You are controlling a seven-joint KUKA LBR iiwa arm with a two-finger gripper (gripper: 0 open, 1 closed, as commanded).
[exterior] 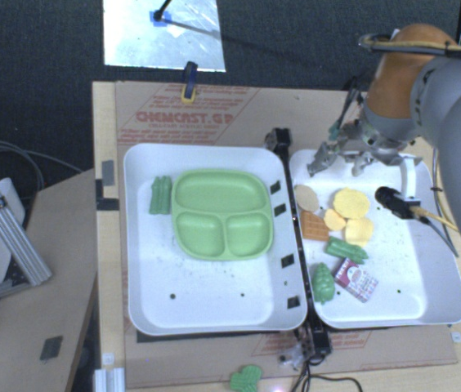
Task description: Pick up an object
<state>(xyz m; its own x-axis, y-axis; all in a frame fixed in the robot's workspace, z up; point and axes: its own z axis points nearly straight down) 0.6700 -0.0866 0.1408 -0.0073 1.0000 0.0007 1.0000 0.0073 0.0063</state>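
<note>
Toys in the right bin [427, 292], claw [338, 163] at its far end
Nearest me are a packet [356, 282] and broccoli [322, 283]. Further back there's a green tray [221, 215] in the left bin [157, 300], then yellow pieces [351, 204] on the right. My claw hangs just past those, and I can't tell if it's open or closed.

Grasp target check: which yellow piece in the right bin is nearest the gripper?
The larger yellow piece, beside the tan disc; the smaller yellow piece lies farther from the gripper, nearer the camera.
</note>
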